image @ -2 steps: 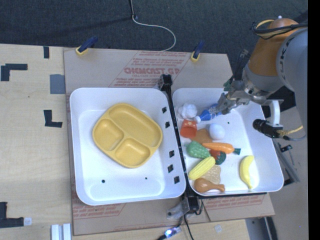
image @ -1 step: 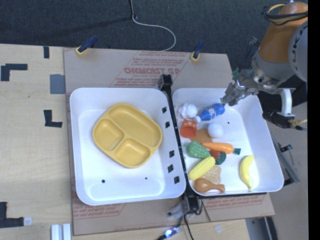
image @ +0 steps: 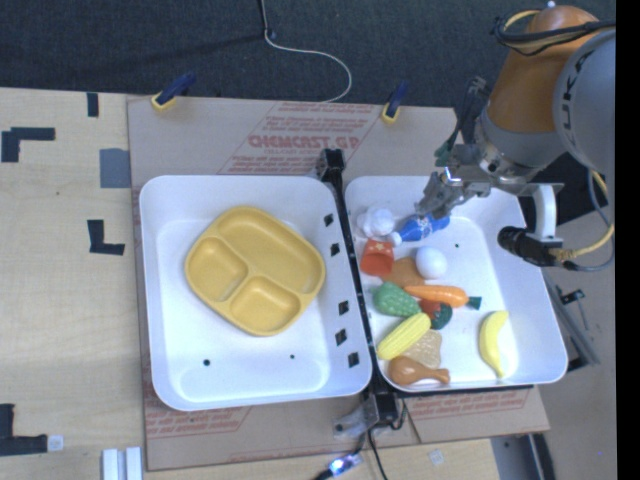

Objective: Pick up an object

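While the gripper (image: 437,204) hung at the right bin's (image: 520,368) crowded far end, fingers seemingly closed on a blue toy (image: 418,229), open floor lay toward the banana (image: 494,342) by the right wall.

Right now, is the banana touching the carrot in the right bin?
Apart. The camera view shows the banana lying alone near the right bin's right side, with bare white floor plainly visible between it and the carrot.
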Robot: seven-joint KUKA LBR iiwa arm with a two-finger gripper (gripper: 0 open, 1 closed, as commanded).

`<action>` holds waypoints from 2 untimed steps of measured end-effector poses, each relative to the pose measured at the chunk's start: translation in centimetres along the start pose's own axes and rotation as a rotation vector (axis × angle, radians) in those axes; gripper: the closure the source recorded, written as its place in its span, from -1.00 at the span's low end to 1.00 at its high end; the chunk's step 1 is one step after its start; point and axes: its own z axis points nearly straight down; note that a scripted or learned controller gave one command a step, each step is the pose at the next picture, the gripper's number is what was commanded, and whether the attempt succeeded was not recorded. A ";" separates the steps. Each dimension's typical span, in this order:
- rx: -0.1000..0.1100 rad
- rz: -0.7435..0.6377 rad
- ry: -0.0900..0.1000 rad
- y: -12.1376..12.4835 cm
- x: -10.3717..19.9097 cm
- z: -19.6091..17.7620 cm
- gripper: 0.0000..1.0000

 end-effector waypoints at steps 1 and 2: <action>0.002 0.001 0.000 -2.6 4.3 -0.6 1.00; 0.003 0.003 -0.001 -4.2 5.8 0.5 1.00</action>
